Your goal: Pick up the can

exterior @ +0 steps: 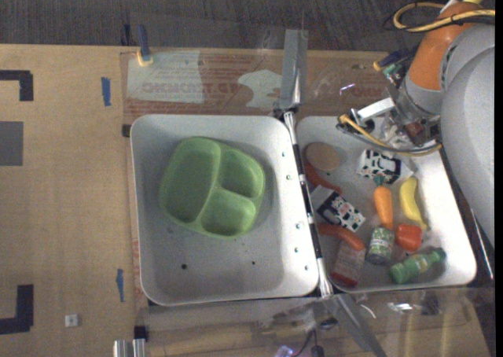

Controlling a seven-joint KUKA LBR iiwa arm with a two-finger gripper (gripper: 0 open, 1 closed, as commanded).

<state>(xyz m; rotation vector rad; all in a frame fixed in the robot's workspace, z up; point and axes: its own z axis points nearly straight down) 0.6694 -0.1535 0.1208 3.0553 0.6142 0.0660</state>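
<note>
One can [380, 244] stands upright in right bin [460, 265].

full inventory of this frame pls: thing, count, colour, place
bins: 2, white, side by side on the bench
divided plate: 1, green, left bin
can: 1, green label, right bin, near front, between the pouch and the bottle
bottle: 1, green, lying in right bin's front right corner
carrot: 1, orange, middle of right bin
banana: 1, yellow, right of the carrot
pepper: 1, red-orange, below the banana
cartons: 2, black and white, right bin; the other sits further back
pouch: 1, reddish, front of right bin
round disc: 1, brown, back left of right bin
arm: 1, grey with orange band, over right bin's back right corner
</note>
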